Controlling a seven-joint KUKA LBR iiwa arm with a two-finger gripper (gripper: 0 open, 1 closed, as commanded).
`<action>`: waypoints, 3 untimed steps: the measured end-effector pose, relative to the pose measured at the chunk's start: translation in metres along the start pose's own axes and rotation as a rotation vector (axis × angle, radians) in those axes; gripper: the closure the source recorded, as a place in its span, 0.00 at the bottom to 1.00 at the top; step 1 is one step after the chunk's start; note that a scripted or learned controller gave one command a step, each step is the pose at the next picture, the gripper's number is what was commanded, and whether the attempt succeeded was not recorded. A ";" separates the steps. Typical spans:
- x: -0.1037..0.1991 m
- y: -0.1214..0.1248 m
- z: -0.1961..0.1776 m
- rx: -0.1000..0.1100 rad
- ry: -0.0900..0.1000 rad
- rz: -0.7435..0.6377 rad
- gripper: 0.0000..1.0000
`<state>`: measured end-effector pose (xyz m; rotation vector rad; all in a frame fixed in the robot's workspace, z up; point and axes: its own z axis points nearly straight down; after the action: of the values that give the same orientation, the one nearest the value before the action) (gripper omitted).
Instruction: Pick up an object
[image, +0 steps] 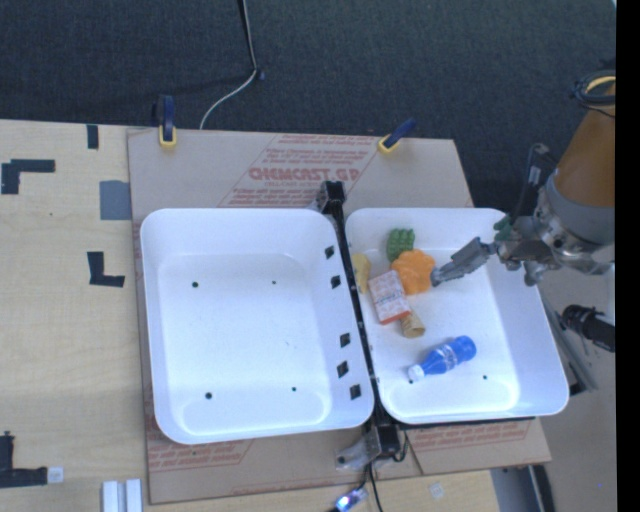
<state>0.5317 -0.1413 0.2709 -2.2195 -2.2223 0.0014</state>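
Note:
The right bin (520, 340) holds several objects. A green piece (400, 241) lies at the back, with an orange lump (413, 271) just in front of it. A red and white packet (388, 296) lies beside a small tan piece (412, 325), and a yellow piece (360, 268) sits against the bin's left wall. A blue bottle (445, 357) lies on its side near the front. My gripper (438, 277) reaches in from the right, slanting down, with its tip right next to the orange lump's right side. I see nothing held in it.
The left bin (240, 330) stands beside the right one, with a black divider (345, 300) between them. Both rest on a cardboard sheet (290, 170) clamped at the back. The arm's wrist (545, 240) hangs over the right bin's far right rim.

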 end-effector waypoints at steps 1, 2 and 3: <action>-0.036 0.040 -0.037 -0.006 -0.003 0.001 0.00; -0.001 0.033 0.160 0.017 0.005 -0.001 0.00; -0.003 0.037 0.140 0.001 0.001 0.000 1.00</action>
<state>0.5683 -0.1441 0.1307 -2.2188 -2.2209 0.0023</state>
